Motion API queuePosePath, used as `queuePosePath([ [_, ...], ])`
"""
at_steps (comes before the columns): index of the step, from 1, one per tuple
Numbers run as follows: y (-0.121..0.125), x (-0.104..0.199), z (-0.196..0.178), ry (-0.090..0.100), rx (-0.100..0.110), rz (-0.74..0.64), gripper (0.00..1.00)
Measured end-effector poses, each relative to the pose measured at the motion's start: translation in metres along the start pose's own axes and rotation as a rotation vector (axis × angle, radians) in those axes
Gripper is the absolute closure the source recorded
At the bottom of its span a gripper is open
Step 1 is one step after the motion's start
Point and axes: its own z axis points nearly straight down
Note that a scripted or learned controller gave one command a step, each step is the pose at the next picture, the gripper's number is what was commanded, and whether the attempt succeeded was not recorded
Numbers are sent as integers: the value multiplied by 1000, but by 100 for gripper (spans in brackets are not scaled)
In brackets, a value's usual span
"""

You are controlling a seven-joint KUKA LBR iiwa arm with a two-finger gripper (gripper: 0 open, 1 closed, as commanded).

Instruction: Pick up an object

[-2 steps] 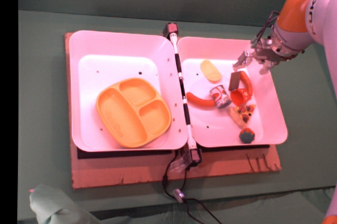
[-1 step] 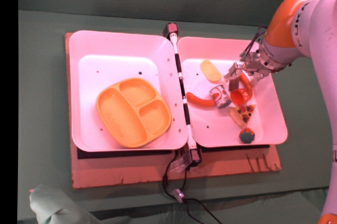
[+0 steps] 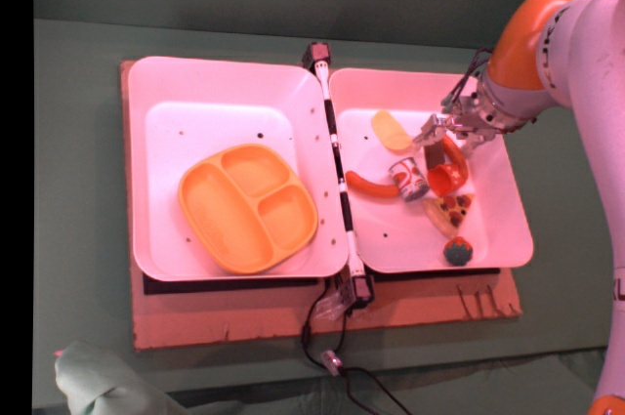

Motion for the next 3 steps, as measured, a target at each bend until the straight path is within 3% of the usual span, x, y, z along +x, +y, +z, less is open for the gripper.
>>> queuePosePath([
  [1,2,-3,-13,-7,-10,4,100],
  [3,2,7,-127,-3,-1,0,100],
])
